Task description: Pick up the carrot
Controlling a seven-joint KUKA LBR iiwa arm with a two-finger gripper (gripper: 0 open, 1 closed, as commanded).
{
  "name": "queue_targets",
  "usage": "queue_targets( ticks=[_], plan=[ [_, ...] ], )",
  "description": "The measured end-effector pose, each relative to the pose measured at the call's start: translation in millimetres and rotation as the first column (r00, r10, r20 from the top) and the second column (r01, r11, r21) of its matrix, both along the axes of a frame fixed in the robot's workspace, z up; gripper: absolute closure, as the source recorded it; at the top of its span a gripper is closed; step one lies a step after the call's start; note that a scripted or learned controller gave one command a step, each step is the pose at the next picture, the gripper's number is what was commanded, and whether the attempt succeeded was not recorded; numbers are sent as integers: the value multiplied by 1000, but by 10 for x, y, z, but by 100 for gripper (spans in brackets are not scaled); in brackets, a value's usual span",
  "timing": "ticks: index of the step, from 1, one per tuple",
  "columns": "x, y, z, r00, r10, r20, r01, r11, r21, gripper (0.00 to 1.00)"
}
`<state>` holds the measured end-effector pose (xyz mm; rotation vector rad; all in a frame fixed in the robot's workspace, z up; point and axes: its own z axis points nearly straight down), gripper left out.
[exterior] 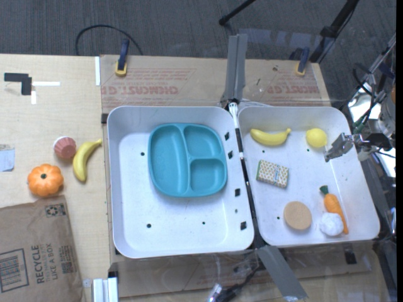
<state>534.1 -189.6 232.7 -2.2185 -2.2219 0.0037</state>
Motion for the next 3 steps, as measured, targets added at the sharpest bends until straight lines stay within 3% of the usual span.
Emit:
queue_targets(
  ticks=[1, 2, 3],
  plan=[
    [-307, -275, -1312, 1000, -19, 3, 19, 1000, 4, 0],
    [-311, -285, -1227, 1000, -23, 2, 23, 1000, 3, 100],
    [-469, 405, -413, 972, -236, 1, 236, 972, -1, 100]
  ],
)
